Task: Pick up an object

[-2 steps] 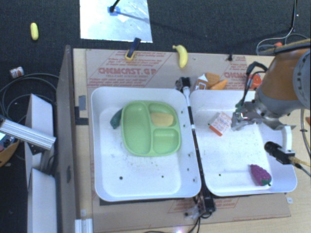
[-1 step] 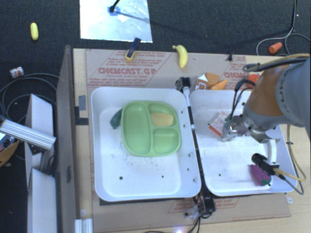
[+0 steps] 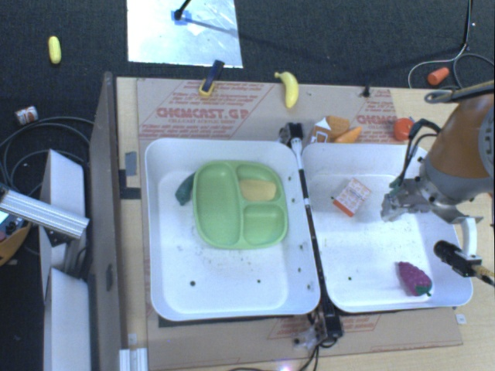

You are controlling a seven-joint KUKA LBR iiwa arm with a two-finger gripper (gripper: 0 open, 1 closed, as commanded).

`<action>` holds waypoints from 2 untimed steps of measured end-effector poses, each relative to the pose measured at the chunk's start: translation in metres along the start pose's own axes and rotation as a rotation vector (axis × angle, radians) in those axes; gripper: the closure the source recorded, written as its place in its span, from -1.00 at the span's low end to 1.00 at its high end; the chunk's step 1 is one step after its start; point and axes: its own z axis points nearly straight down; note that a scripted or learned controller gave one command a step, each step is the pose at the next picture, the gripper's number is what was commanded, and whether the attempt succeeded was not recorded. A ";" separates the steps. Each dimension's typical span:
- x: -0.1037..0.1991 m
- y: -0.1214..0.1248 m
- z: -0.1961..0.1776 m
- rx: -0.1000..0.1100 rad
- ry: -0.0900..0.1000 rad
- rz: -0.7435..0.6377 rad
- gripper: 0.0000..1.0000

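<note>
Camera view: carton (image 3: 351, 196) beside hand (image 3: 396, 205).

This is looking like a robot lab. A grey and orange robot arm (image 3: 456, 149) is reaching over two white bins (image 3: 232, 300) that are sitting on a counter (image 3: 255, 103) covered in cardboard. Black cables (image 3: 39, 149) are lying on the dark carpet (image 3: 348, 22), and toy food like a plastic banana (image 3: 289, 88) is lying about.

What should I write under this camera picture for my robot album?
Robot arm's gripper over the right bin, between a small carton and purple grapes; a green tray sits in the left bin.
</note>
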 end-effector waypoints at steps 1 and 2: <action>0.010 0.029 -0.042 -0.004 0.000 -0.007 1.00; 0.059 0.014 -0.054 0.001 0.004 -0.009 1.00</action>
